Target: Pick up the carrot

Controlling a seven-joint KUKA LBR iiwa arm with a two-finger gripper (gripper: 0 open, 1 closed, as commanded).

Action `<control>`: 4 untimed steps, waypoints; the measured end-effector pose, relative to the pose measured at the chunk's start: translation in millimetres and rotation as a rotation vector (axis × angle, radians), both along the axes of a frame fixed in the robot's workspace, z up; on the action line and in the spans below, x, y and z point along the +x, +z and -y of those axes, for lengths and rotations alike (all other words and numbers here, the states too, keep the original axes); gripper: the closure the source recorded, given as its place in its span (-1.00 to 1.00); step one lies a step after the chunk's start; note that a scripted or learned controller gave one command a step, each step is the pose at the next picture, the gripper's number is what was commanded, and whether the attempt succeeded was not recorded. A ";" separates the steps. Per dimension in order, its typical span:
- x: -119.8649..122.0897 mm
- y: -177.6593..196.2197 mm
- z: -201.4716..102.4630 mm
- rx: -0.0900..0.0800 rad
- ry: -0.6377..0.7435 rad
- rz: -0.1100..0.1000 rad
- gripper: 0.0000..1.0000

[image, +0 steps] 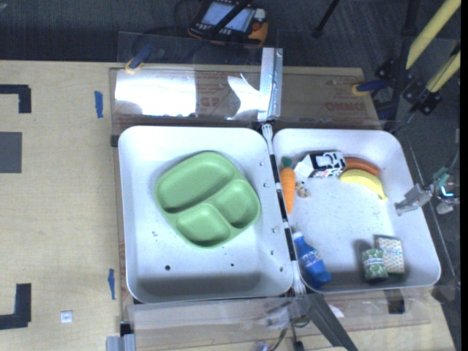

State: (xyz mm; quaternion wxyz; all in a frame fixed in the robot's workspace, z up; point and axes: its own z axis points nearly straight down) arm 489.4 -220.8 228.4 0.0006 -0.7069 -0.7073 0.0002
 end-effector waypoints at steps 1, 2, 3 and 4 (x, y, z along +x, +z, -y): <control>27.3 -98.2 -56.0 0.000 0.138 0.001 -1.00; 22.1 -141.0 -110.5 -0.002 0.585 0.008 -1.00; 43.6 -44.1 -193.2 0.000 0.139 0.002 -1.00; 2.0 -44.6 -211.4 0.000 0.111 -0.002 -1.00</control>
